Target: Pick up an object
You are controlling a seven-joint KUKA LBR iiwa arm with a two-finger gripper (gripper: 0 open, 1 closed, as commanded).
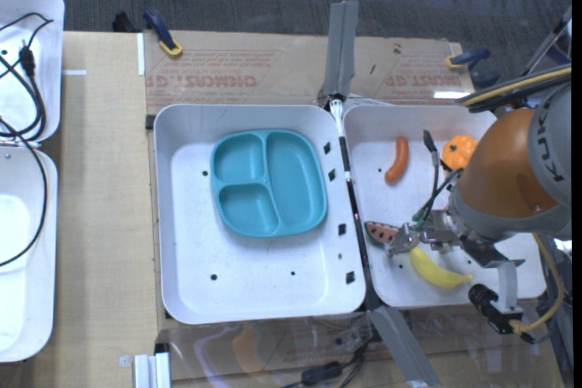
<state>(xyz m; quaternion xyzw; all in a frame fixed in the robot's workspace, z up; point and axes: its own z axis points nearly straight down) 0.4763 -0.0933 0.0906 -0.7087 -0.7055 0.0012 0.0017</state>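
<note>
Two shallow white bins sit side by side on a wooden bench. The left bin [182, 223] holds a teal divided plate [269, 183] with three compartments, lying flat near the bin's centre. The right bin [382, 277] holds four small items. An orange-red sausage [396, 160] lies near the far side, well apart from the rest. An orange fruit [460, 150] rests just beside the arm's orange band [514, 164], partly covered by it. A watermelon slice [382, 234] lies near the bin's left wall, and a yellow banana [438, 272] lies near the front edge, just below the wrist.

The arm reaches in from the right and its gripper [406, 240] sits low in the right bin, between the watermelon slice and the banana. Its tip is touching or very close to the right end of the watermelon slice. How far apart the gripper's parts stand cannot be told, nor whether anything is gripped; cables and the wrist body obscure that area.

Blue clamps [161, 33] pin a cardboard sheet [245, 73] at the bench's far edge.
</note>
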